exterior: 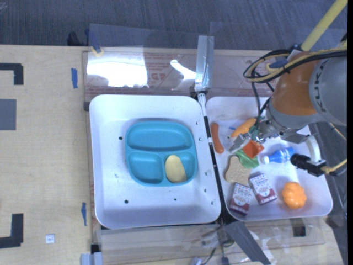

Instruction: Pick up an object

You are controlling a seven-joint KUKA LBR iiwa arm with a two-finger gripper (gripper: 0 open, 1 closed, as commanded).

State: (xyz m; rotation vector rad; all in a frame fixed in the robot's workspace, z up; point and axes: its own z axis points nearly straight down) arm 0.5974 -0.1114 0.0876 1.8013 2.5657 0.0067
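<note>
My gripper (241, 141) reaches down into the right bin (325, 206) from the right, below the arm's orange band. It sits low among the items there, right beside an orange carrot (243, 128) and just above a red and green toy vegetable (252, 150). A slice of toast (237, 171) lies just in front of it, and a reddish sausage (217, 138) lies to its left by the bin wall. Nothing shows held in the gripper.
The right bin also holds a small water bottle (276, 157), two red cartons (262, 187) (240, 197) and an orange fruit (294, 195). In the left bin (105, 164), a blue divided tray (157, 142) carries a yellow lemon-like piece (175, 169) in its lower right compartment.
</note>
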